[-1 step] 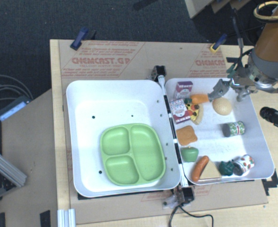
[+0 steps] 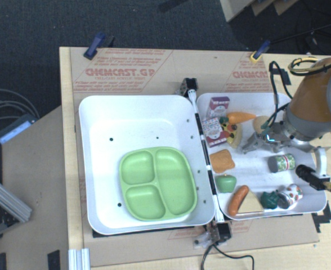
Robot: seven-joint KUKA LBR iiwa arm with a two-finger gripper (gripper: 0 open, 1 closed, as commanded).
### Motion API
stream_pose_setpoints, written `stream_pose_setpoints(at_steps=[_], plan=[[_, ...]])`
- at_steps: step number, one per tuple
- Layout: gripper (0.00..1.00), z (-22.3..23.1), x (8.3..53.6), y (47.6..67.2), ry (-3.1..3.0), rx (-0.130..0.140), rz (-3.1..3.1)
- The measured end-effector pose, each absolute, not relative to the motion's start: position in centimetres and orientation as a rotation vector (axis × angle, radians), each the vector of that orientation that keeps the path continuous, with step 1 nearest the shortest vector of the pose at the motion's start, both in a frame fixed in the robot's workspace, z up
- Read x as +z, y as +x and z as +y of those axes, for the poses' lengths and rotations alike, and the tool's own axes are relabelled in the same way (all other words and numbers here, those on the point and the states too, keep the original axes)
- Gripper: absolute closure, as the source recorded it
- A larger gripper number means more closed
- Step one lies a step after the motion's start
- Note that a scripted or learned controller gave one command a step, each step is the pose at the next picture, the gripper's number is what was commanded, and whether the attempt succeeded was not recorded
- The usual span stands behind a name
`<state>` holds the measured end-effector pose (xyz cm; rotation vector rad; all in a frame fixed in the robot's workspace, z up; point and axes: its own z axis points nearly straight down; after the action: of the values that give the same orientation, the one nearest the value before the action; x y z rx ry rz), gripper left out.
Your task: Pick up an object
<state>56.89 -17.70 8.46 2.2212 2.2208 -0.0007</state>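
From my seat at the console, the left bin (image 2: pixel 98 122) sits mid-frame with a pale green divided plate (image 2: pixel 156 183) in its lower half, smooth moulded plastic with three compartments. Right of the black seam, the right bin (image 2: pixel 250 99) holds the pickable clutter: a small purple and white carton (image 2: pixel 218 106) at the top, a printed packet (image 2: pixel 213 127) just below it, an orange carrot shape (image 2: pixel 240 117) beside them, a brown toast-like slab (image 2: pixel 222 161) at mid-height, a glossy green block (image 2: pixel 226 183) under that, and a rounded sausage-like piece (image 2: pixel 237 199) lying at a slant near the bottom rim. Further right lie a small cylindrical can (image 2: pixel 281 163) on its side and a dark green toy (image 2: pixel 273 199) next to a small white and red item (image 2: pixel 293 193). The gripper (image 2: pixel 254 142) hangs over the bin's middle, near the toast; I cannot tell how its jaws stand, and I see nothing held. I would pick an isolated, firm target, probably the toast or the can, descend squarely, and keep away from the bin walls. The can looks likely to roll.
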Motion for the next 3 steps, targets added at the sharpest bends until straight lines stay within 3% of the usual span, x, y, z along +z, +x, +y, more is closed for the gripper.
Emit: stream_pose_setpoints(at_steps=[1, 2, 3], plan=[[0.00, -20.1, 8.4, 47.8, 2.224, -0.002, 2.220], [0.00, -21.1, 22.2, 51.6, 2.218, 0.002, 2.219], [0.00, -19.1, 20.1, 63.0, 2.219, 0.002, 2.222]])
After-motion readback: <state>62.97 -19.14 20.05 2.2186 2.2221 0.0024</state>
